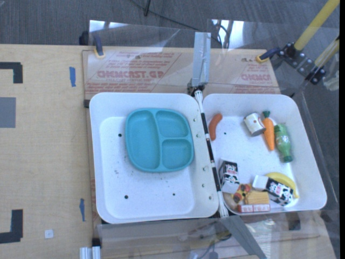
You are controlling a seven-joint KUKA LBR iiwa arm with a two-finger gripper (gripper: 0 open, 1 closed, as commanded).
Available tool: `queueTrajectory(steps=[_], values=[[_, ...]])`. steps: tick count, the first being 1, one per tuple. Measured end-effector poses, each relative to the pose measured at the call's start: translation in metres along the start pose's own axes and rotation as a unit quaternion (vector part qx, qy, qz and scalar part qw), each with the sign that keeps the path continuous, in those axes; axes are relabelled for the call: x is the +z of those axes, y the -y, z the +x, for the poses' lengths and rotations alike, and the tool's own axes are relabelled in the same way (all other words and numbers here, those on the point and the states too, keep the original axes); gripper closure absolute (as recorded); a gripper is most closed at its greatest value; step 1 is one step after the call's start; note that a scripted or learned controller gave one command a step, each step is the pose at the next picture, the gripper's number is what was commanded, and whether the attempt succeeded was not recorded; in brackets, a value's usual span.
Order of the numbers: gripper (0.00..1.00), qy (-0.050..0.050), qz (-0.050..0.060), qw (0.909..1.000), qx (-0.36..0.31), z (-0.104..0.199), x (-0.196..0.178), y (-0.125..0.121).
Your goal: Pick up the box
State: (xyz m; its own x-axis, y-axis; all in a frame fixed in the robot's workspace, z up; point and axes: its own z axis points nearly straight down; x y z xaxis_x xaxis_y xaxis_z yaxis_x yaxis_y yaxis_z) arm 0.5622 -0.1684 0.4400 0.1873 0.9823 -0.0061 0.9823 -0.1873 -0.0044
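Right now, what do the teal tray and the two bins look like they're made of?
Teal tray: probably moulded plastic, matte to satin, one even colour with rounded, seamless compartment ridges.
Left bin and right bin: likely thin formed plastic, white and smooth, with soft rounded corners and rolled rims; dark specks look like dirt or small holes, can't tell which.

You have a teal divided plate (159, 140) in the left bin (102, 161). In the right bin (307, 144): a carrot (268, 134), green bottle (283, 143), banana (285, 180), and sausage (214, 126).

two white bins (108, 198), one teal divided plate (159, 139), two cow-print cartons (230, 173), one carrot (268, 136), one green bottle (283, 143), one banana (284, 181), one sausage (214, 126)
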Motion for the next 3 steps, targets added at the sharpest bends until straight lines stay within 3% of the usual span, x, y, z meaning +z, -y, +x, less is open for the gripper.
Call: queueTrajectory(steps=[3], values=[[1.00, 0.006, 0.001, 1.0000, -0.007, 0.004, -0.023, -0.008]])
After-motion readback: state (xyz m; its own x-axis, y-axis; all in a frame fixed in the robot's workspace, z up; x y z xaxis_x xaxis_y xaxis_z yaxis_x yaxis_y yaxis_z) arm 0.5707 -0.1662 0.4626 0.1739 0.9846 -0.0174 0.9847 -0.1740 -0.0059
